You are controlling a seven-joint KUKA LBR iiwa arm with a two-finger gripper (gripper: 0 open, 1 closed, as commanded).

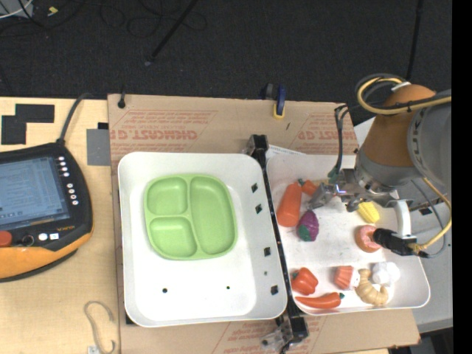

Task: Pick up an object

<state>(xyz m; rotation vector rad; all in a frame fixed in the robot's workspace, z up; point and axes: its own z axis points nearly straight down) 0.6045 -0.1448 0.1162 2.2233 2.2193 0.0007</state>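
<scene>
The right bin point(413, 295) holds several toy foods: an orange carrot-like piece point(290, 203), a small orange piece point(308, 187), a purple eggplant point(308, 226), a yellow piece point(369, 212), a pink donut point(366, 237), a red pepper point(304, 279), a red chili point(318, 300), an orange chunk point(344, 276), a white piece point(384, 273) and a tan pastry point(372, 293). My gripper point(333, 189) hangs low over the bin's upper middle. It is just right of the small orange piece and left of the yellow piece. Nothing visibly sits in it.
The left bin point(140, 286) bears a green divided plate point(190, 217). A ridge with black clips point(267, 227) separates the two bins. A teach pendant point(37, 205) lies on the bench at far left. Cables point(413, 242) trail from the wrist over the right bin.
</scene>
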